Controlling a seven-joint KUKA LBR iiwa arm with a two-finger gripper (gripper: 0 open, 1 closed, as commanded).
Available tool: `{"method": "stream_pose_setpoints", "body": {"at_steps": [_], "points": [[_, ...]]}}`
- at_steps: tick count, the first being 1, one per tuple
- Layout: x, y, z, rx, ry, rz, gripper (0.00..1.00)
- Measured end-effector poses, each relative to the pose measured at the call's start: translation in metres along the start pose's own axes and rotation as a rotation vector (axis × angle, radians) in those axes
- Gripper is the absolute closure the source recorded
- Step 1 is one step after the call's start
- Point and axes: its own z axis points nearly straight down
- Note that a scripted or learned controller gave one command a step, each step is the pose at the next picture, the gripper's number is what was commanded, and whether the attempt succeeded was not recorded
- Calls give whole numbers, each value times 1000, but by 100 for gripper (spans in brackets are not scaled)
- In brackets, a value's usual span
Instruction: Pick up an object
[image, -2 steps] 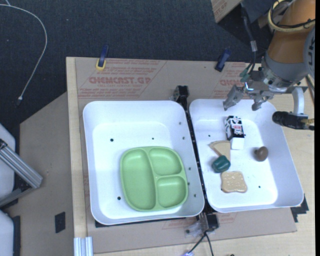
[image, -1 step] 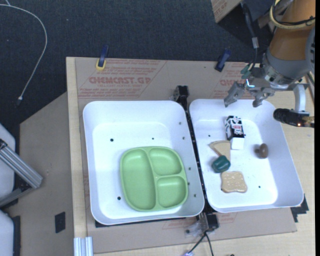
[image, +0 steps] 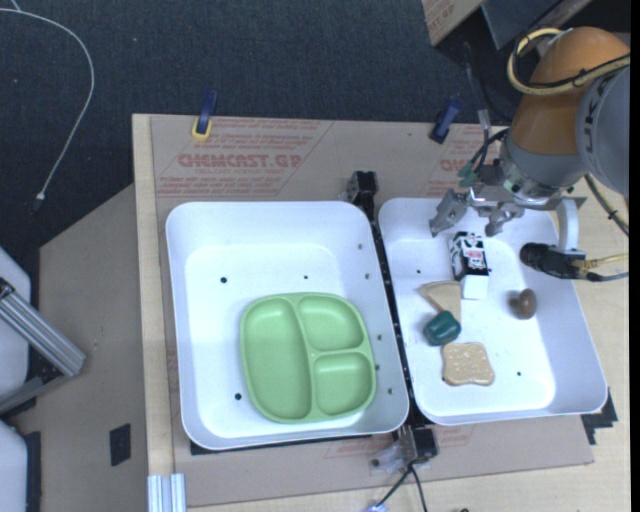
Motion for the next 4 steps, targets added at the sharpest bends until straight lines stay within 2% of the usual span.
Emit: {"method": "stream_pose_setpoints", "body": {"at_steps": [1, 2, 3, 4], "points": [[1, -8, 44, -2, 0, 0, 0], [-1, -2, 67, -23, -6, 1, 0], [-3, -1, 57, -29, -11, 1, 100], [-3, 3, -7, -12, -2, 0, 100]]}}
